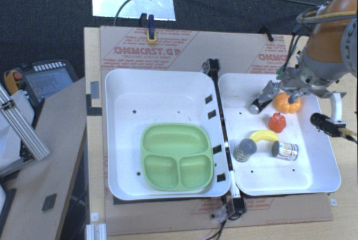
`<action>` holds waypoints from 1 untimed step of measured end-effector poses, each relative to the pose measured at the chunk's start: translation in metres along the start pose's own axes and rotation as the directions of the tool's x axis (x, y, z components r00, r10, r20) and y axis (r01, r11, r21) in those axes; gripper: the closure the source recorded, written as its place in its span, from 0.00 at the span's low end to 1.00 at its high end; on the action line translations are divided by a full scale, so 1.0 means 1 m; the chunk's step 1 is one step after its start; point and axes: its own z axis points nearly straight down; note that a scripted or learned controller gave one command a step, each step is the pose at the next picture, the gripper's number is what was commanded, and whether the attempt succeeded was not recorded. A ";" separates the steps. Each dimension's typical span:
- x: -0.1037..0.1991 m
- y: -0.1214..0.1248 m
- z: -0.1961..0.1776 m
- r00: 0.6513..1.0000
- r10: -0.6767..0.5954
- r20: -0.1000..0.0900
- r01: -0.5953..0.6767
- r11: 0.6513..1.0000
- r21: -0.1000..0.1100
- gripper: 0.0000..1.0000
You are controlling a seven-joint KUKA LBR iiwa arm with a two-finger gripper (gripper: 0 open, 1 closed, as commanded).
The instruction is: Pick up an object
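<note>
Two bins share the bench; the arm's jaws (272,93) hang low beside the orange pumpkin (287,102), seemingly lining up a grasp; their spread is unclear.

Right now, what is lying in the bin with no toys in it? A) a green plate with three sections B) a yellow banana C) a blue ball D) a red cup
A, because the green plate with three sections lies in the left bin, while the banana sits in the right bin with the other small toys.
</note>
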 end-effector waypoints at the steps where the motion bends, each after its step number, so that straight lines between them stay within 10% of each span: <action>1: 0.000 0.003 -0.008 1.000 -0.002 0.002 0.002 1.000 -0.013 0.00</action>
